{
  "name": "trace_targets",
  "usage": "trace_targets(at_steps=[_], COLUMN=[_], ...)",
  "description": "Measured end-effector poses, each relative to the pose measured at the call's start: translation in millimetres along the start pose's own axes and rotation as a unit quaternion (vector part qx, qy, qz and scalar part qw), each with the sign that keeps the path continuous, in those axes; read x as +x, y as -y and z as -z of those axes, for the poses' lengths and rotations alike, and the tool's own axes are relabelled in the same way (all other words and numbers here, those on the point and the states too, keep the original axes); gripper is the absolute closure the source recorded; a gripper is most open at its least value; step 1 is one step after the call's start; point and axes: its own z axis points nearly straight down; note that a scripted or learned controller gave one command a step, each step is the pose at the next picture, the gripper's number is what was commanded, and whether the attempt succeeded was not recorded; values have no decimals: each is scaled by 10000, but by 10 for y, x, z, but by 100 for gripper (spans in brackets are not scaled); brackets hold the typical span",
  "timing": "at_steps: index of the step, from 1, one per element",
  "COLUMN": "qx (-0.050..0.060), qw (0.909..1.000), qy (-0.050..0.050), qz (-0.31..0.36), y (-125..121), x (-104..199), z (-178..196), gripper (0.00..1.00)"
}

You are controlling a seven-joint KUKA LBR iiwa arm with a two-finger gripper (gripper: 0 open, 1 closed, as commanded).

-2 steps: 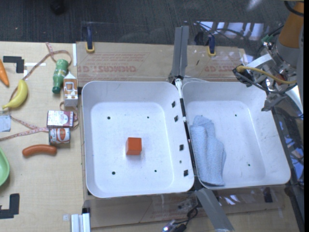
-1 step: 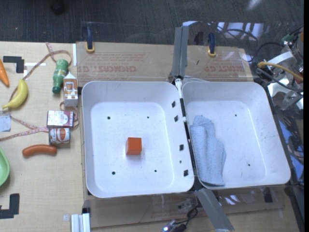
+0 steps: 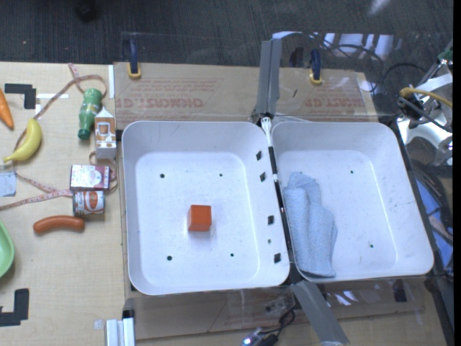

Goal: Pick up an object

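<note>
Orange block (image 3: 200, 218) lies near the middle of the left bin (image 3: 144, 265), slightly toward its front edge. You've got a blue-grey cloth (image 3: 311, 225) along the right bin (image 3: 389, 193)'s left wall.

An orange-red cube (image 3: 200, 218) sat flat on the floor of the left bin (image 3: 144, 150), a little below that bin's centre and well apart from all four walls. A pale blue cloth (image 3: 311, 225) lay crumpled and loosely folded in the right bin (image 3: 403, 186), stretched lengthwise along that bin's left wall and reaching down to its near-left corner.
</note>
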Motion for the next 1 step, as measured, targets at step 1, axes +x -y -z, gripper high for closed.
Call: trace_targets(at_steps=[1], qx=[10], qw=[10000], qy=[19], qz=[-10], y=[1257], x=[7], z=[-1019], gripper=[0])
